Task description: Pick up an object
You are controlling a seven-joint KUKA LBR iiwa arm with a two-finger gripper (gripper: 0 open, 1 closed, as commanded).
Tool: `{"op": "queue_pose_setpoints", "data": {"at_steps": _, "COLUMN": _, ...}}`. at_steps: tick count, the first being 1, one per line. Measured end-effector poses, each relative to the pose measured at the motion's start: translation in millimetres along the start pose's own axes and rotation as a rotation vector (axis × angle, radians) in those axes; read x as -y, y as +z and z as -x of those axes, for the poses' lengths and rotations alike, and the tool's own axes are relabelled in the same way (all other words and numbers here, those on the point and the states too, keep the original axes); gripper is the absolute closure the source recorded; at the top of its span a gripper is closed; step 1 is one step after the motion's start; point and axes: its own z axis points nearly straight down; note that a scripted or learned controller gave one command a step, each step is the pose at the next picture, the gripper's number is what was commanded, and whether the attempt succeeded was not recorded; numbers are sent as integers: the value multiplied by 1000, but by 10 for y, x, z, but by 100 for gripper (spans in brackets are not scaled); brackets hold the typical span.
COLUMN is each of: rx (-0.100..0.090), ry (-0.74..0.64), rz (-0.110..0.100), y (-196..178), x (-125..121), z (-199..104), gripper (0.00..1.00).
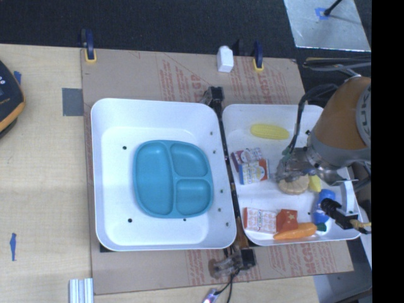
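My gripper (291,171) reaches down into the right bin (240,120) from the right, with the orange-banded wrist above it. Its tip sits right over a tan round object (294,186), touching or nearly touching its top. Around it lie a yellow corn cob (270,131), a small red and white carton (250,166), a flat red and white box (259,219), a red block (286,219), an orange carrot (295,233), a blue piece (326,199) and a small yellow piece (315,183).
The left bin (107,115) holds a blue divided plate (172,178). Clamps and a white block (225,59) stand along the far edge of the brown board. Cables and a black fitting (341,214) crowd the right bin's right rim.
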Motion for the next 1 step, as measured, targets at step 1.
{"op": "queue_pose_setpoints", "data": {"at_steps": 1, "rx": 0, "ry": -3, "rz": -1, "y": -106, "x": -4, "z": 3, "gripper": 100}}
